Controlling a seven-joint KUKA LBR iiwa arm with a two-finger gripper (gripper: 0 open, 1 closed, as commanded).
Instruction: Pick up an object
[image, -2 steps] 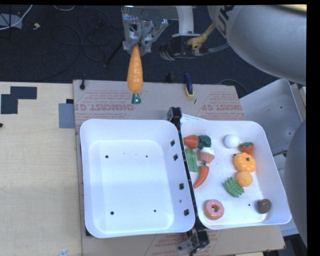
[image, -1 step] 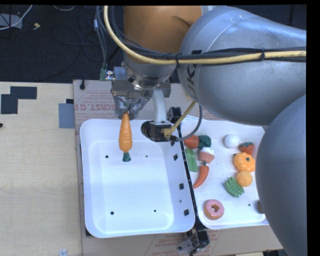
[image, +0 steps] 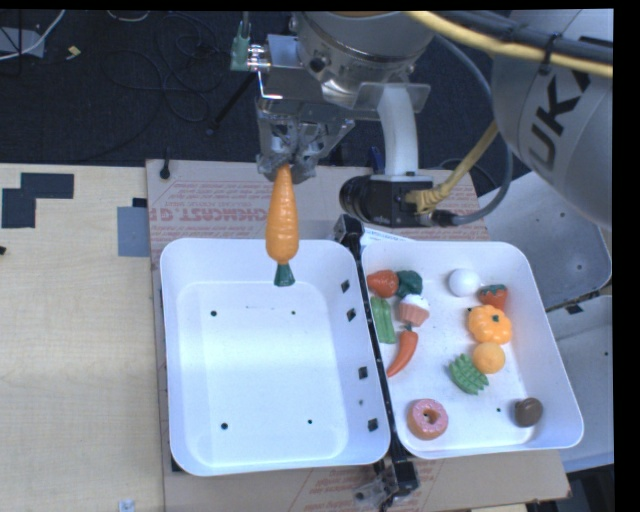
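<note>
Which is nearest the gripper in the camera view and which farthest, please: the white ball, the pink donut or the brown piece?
From the gripper, which holds the carrot:
1. White ball, top of the right bin.
2. Pink donut, at that bin's bottom edge.
3. Brown piece, in its bottom right corner.

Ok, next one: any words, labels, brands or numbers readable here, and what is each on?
"UK": big dark letters on the grey arm; the rest of the word is cut off.
Red print on the cardboard sheet under the bins: upside down and too blurred to read.
More red print at the cardboard's near edge: too blurred to read.
The carrot gripped by the hand has no lettering I can make out.
</note>
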